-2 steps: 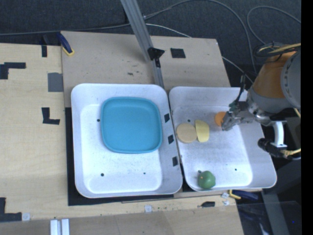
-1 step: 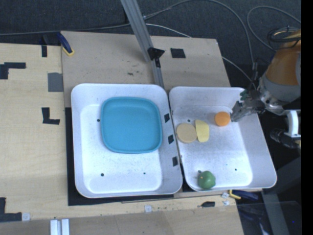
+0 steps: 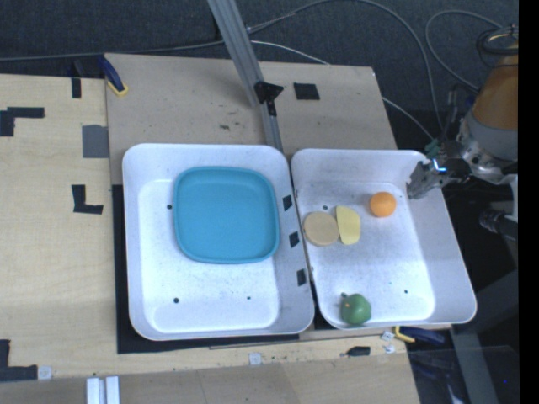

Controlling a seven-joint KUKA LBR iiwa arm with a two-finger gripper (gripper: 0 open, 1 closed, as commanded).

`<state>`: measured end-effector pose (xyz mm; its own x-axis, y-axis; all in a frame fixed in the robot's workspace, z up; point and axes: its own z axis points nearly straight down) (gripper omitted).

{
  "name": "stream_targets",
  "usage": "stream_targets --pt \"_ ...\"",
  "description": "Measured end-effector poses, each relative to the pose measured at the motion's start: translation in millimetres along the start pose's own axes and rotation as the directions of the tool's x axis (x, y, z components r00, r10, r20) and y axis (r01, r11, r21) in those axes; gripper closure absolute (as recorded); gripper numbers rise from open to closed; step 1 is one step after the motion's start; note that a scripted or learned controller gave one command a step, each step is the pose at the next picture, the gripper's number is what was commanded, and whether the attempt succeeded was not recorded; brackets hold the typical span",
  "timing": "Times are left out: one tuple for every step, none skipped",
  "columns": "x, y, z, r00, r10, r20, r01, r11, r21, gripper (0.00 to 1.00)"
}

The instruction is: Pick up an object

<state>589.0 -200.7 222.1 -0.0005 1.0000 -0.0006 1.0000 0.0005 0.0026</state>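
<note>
My arm leans in from three o'clock, my pincer (image 3: 419, 181) hanging above the right bin's (image 3: 438, 251) rim; its state I cannot tell. The orange ball (image 3: 382, 204) lies at its eight o'clock, near.

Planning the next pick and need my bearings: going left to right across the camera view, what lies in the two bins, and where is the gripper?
Blue plate → tan round disc → yellow piece touching the disc → orange ball → gripper at the right bin's far right rim.
</note>
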Motion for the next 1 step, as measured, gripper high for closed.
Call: stream_targets --pt "45.8 2.0 -7.5 1.000 -0.004 -0.001 0.004 1.000 0.002 1.00"
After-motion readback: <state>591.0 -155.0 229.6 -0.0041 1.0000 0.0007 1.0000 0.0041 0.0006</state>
